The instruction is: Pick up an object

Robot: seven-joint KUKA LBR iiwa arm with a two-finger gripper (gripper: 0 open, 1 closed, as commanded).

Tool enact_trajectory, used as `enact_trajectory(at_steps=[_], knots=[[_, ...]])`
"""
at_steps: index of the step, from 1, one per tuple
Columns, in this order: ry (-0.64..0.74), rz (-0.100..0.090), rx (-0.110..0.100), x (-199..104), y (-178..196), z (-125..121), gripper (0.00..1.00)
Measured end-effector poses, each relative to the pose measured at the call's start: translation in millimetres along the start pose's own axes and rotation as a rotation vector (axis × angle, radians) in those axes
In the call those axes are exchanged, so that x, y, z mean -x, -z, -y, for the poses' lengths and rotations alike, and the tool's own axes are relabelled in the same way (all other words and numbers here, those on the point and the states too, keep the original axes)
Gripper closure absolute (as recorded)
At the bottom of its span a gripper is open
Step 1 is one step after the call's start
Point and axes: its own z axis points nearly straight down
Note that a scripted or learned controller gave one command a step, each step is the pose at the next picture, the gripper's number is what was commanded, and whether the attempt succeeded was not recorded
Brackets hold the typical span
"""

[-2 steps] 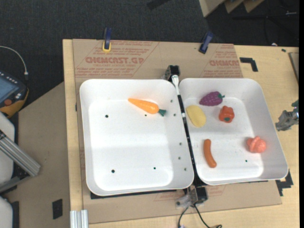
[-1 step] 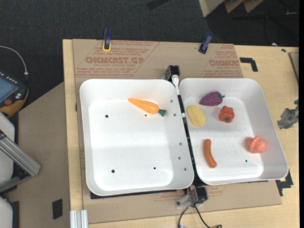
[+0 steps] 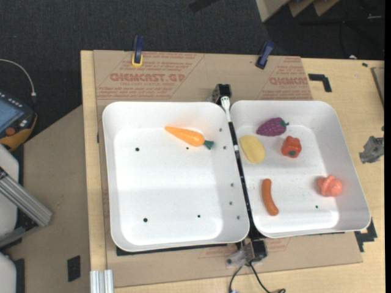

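An orange carrot (image 3: 185,136) with a green stem lies in the upper part of the left bin (image 3: 122,163). The right bin (image 3: 342,139) holds a purple grape bunch (image 3: 271,127), a yellow potato-like piece (image 3: 252,149), a small red pepper (image 3: 291,146), a reddish sausage (image 3: 269,197) and a pink lump (image 3: 330,186). A grey part of my gripper (image 3: 371,149) pokes in at the right edge of the view. It is beyond the right bin's rim, well apart from every object.
Both bins rest on a cardboard sheet (image 3: 183,72) held by two clamps at its far edge. A black divider strip (image 3: 235,157) runs between the bins. Metal rails and a device stand off the bench at the left.
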Motion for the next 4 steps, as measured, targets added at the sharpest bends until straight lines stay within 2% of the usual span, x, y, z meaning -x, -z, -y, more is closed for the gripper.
enact_trajectory(at_steps=[1, 2, 3, 4], knots=[[0.0, 0.002, 0.003, 0, 10, -1, 1.0], [0.003, -0.012, -0.018, -53, -35, 4, 1.0], [0.007, -0.01, -0.011, -118, -32, -27, 1.0], [-0.004, -0.011, -0.02, -94, -85, 7, 1.0]])
